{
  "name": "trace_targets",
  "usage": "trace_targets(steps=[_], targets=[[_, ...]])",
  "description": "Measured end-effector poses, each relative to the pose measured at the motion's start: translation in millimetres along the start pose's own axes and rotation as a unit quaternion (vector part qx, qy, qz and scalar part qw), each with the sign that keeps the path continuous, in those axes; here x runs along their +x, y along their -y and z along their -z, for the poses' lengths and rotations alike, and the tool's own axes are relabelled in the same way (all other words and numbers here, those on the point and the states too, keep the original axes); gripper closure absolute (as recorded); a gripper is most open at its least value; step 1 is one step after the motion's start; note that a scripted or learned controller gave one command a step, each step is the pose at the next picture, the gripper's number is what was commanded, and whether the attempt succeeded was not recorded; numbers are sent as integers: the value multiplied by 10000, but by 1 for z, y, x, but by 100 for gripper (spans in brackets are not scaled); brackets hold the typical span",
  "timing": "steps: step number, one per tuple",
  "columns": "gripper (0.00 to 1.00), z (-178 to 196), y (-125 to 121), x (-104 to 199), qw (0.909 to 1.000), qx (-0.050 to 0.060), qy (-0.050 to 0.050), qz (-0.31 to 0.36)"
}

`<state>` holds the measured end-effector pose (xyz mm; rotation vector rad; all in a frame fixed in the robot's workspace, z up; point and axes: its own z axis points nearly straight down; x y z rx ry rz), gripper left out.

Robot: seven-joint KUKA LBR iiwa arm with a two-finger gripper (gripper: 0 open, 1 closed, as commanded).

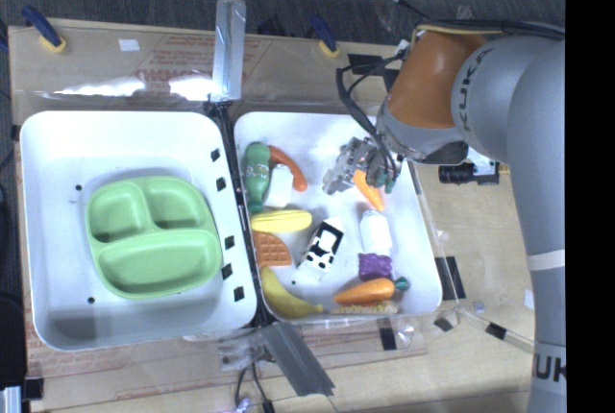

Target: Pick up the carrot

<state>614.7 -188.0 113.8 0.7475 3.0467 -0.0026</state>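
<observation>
1. Green divided plate [151, 237] sits in the left bin [38, 209]; it plays no part in this step.
2. Along the right bin's [423, 248] left wall lie a green vegetable [257, 173], an orange curved piece [288, 167], a corn cob [281, 221], a waffle-like piece [273, 251] and a banana [284, 299]. Keep the arm clear of these.
3. Nearer the middle lies a black-and-white tagged block [324, 246], with a purple piece [376, 265] just to its right.
4. A carrot [367, 291] with a green top lies near the bin's front wall, just below the purple piece.
5. The claw [363, 167] hangs over the upper right part of that bin. An orange carrot-like piece [370, 189] shows right at its tips, but I cannot tell whether the fingers are spread, pressed together or pinching it.
6. A white bottle [376, 233] lies just below that orange piece.
7. To do this step well, as I judge it: confirm the orange piece sits squarely between the fingers, across its narrow width, before lifting; raise straight up, slowly, so it does not drag against the bottle or the bin's right wall.
</observation>
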Motion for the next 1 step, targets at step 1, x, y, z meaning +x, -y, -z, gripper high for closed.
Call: trace_targets(steps=[1], targets=[[100,45,-8,48,9987,-4,-20,-518]])
